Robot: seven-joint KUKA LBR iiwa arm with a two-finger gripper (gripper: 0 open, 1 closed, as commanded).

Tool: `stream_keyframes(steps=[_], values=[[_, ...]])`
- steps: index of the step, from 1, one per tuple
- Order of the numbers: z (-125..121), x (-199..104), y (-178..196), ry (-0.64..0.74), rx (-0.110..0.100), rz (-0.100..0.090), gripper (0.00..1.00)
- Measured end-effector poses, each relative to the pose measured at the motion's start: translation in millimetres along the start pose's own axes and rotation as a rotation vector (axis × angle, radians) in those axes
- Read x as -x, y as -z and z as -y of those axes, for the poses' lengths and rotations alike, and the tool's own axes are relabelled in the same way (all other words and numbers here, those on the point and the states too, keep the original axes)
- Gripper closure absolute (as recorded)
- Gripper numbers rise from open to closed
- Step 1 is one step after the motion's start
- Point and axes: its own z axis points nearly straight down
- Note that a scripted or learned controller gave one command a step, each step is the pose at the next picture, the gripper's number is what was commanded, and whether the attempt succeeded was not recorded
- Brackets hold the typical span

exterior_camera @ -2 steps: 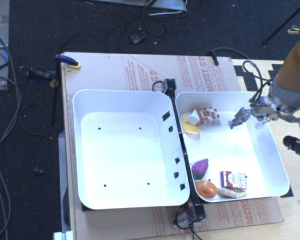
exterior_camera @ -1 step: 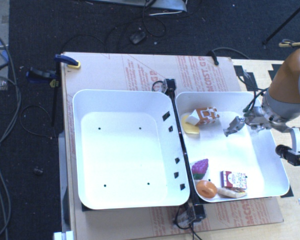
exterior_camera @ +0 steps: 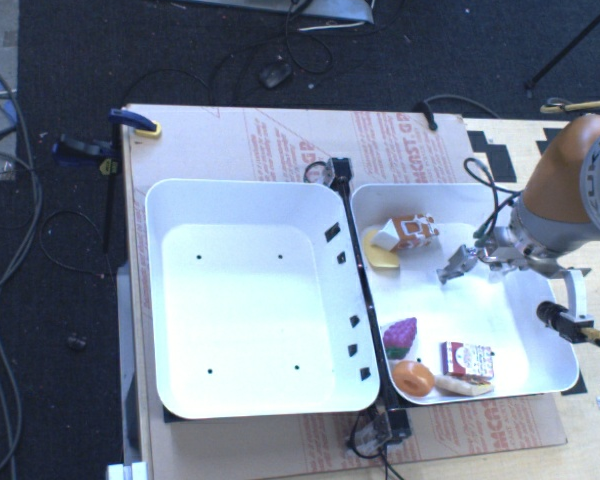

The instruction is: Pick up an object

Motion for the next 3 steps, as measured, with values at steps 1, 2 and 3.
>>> stream_keyframes(steps=[1, 2, 3], values=[[-0.8, 0.3, 12.0, 0.000, 0.003, 0.001, 1.00], [0.0, 0.1, 74.9, 0.000, 0.008, 0.002, 1.00], [2.2, -3.7, 136.8, 0.000, 0.008, 0.002, 1.00]])
